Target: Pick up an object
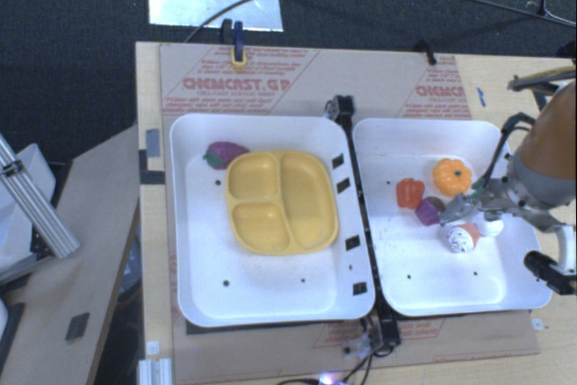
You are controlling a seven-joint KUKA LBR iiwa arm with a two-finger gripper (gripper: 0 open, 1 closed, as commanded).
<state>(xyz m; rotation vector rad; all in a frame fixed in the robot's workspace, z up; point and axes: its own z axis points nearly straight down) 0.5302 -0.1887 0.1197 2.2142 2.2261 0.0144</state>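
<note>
The right bin (433, 288) holds an orange pumpkin (452, 176), a small red pepper (409, 192), a purple piece (427, 212) and a white toy with red spots (461, 238). My gripper (462, 210) hangs low over this cluster, between the pumpkin and the white toy and just right of the purple piece. The grey wrist and arm (541, 167) come in from the right and hide part of the bin behind them. I see nothing lifted off the bin floor.
The left bin (194, 284) carries a yellow divided plate (280, 201) and a purple and green eggplant (223, 154) near its back left corner. A black ridge (353, 221) separates the two bins. A clamp (236, 41) stands at the bench's far edge.
</note>
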